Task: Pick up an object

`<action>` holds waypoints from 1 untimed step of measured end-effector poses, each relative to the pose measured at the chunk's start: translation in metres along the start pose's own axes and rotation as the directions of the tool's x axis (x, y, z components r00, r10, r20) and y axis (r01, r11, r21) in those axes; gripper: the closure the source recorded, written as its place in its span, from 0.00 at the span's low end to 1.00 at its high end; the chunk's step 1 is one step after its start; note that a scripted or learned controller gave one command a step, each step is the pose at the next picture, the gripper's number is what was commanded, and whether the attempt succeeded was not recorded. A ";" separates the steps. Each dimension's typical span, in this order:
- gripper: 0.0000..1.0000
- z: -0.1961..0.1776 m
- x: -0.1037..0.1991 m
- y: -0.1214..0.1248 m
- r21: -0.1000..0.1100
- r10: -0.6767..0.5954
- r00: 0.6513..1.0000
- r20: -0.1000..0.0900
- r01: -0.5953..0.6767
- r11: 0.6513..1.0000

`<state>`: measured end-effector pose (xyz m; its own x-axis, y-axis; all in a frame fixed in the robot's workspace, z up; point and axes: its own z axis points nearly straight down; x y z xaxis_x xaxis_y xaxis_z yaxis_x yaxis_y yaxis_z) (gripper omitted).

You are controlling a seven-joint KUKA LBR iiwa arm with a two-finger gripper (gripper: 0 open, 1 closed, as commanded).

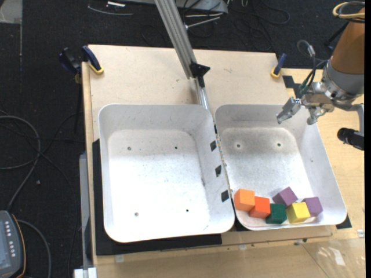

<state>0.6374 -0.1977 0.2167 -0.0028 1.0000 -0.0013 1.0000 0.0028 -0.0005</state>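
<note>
Hand (pixel 300 112) spread open and grasping nothing, up over the far edge of the right bin (pixel 322 155), well apart from the blocks (pixel 278 205) packed touching along its near wall, so likely to nudge neighbours or close on two.

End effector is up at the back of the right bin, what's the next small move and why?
Probably bring the end effector toward the near edge of the right bin and hold above the blocks. It hangs open with nothing between its fingers, while the orange block and its neighbours cluster along the near wall.
</note>
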 end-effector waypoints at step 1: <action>0.00 -0.032 0.006 -0.002 -0.006 0.000 1.000 0.000 0.000 1.000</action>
<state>0.6354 -0.1914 0.2489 -0.0028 1.0000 -0.0016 1.0000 0.0028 0.0050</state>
